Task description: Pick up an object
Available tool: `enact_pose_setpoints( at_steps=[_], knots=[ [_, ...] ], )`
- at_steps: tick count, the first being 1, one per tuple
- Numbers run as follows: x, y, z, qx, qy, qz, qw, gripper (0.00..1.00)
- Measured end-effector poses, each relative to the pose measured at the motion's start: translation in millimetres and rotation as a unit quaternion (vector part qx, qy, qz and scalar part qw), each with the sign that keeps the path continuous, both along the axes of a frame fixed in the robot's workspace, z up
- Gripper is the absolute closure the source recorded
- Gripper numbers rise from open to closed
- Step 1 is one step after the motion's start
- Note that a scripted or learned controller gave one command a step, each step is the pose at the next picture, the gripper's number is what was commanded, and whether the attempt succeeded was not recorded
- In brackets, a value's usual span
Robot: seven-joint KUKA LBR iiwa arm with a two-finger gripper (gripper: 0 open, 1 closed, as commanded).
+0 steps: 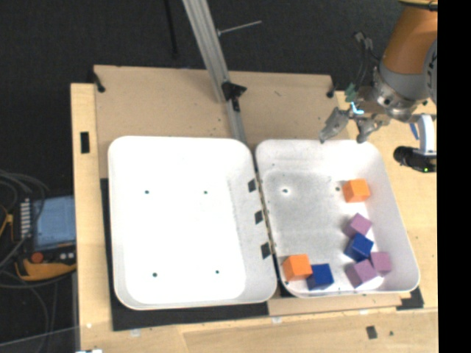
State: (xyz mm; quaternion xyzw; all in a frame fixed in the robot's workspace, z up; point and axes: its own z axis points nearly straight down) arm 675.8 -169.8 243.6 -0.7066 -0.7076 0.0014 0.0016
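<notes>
While the orange cube nearest the arm sits untouched at right of centre in the right bin, the gripper hovers above at upper right, fingers apart and empty, so descent onto it comes next

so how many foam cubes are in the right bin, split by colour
orange foam cubes: 2, one near the far wall, one at the near edge
blue foam cubes: 2, at and
purple foam cubes: 3, at and
total: 7
</notes>
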Motion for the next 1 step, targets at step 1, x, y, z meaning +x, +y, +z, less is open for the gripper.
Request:
enact_pose_setpoints(
  at_steps=[1],
  knots=[
    [0.7,-0.4,3.8,-0.0016,-0.002,0.002,1.0000,0.00]
  ],
)
